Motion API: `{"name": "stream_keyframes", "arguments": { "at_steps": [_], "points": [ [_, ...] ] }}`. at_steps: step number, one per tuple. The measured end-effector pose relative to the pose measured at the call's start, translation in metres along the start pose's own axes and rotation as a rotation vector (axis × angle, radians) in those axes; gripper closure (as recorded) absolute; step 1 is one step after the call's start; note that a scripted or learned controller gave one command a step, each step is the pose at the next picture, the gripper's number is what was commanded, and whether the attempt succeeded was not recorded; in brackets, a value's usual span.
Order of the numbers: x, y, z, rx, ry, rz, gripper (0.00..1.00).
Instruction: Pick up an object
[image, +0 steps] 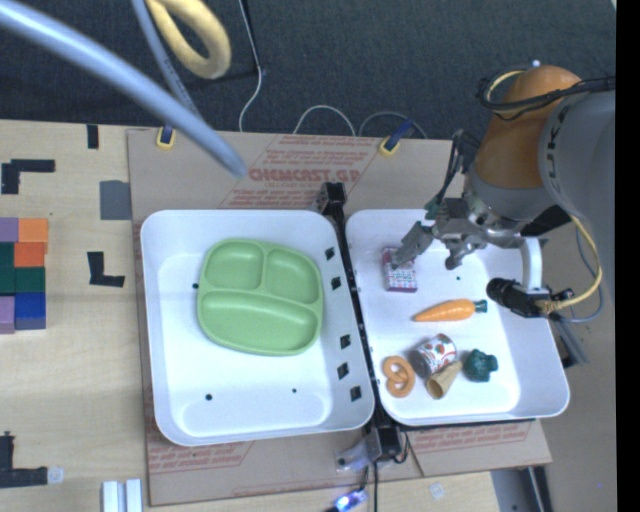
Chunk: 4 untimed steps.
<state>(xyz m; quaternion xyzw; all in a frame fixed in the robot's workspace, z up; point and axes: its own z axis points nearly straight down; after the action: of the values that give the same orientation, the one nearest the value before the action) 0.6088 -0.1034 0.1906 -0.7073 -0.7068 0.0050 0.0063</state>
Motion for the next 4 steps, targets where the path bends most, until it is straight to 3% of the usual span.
{"name": "stream_keyframes", "arguments": {
  "at_steps": [1,3,4],
  "points": [
    [0.000,0.003,-0.009,-0.014,-0.001,-0.003,0.00],
    [0.005,-0.004,0.100,-0.009,-0.002,-0.002,0.00],
    [0.006,-0.004,0.106,-0.015,-0.003,-0.003,0.00]
  ]
}}
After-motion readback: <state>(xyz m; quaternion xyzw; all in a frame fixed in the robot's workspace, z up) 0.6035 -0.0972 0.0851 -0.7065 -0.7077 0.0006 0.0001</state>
